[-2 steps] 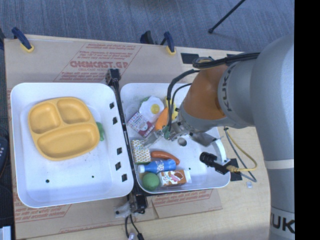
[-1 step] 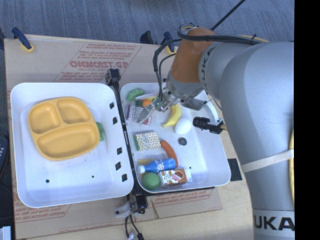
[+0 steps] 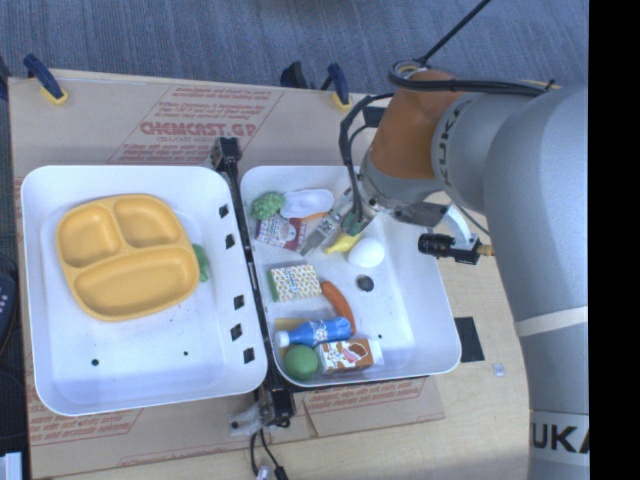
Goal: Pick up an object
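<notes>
1. Banana (image 3: 343, 242), a small yellow toy piece, lies in the upper part of the right bin (image 3: 430, 308), just under the gripper (image 3: 330, 230).
2. It is probably light, stiff plastic, smooth and a bit slippery; a hold across its narrow middle seems safest.
3. The gripper is low over it, beside the red-and-white packet (image 3: 277, 231); I cannot tell whether the pincer is wide, narrow or holding anything.
4. Just beside it to the right lies a white egg (image 3: 367, 254); a carrot (image 3: 336, 297) lies lower down.
5. The left bin (image 3: 40, 368) holds a yellow divided tray (image 3: 125, 256).
</notes>
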You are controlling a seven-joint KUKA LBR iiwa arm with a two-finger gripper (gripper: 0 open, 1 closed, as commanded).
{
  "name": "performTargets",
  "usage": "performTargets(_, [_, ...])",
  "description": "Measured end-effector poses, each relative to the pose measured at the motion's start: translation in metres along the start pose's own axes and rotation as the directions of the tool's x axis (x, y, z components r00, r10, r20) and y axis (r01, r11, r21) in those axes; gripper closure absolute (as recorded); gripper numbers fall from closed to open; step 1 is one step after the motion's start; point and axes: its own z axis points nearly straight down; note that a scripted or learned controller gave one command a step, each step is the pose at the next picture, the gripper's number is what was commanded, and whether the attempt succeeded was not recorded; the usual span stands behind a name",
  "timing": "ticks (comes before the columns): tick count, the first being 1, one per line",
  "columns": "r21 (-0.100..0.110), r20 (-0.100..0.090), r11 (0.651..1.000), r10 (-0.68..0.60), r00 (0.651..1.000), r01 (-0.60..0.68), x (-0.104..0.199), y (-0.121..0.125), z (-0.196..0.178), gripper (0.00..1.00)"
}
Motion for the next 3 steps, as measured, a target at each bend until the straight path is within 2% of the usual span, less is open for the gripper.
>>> performTargets(1, [-0.001, 0.0, 1.0, -0.013, 1.0, 0.013, 0.088, -0.033, 0.001, 0.0])
performTargets(2, [-0.001, 0.0, 0.98, -0.201, 0.98, 0.201, 0.121, -0.054, 0.001, 0.0])
performTargets(3, [-0.003, 0.001, 1.0, -0.031, 1.0, 0.031, 0.151, -0.073, 0.001, 0.0])
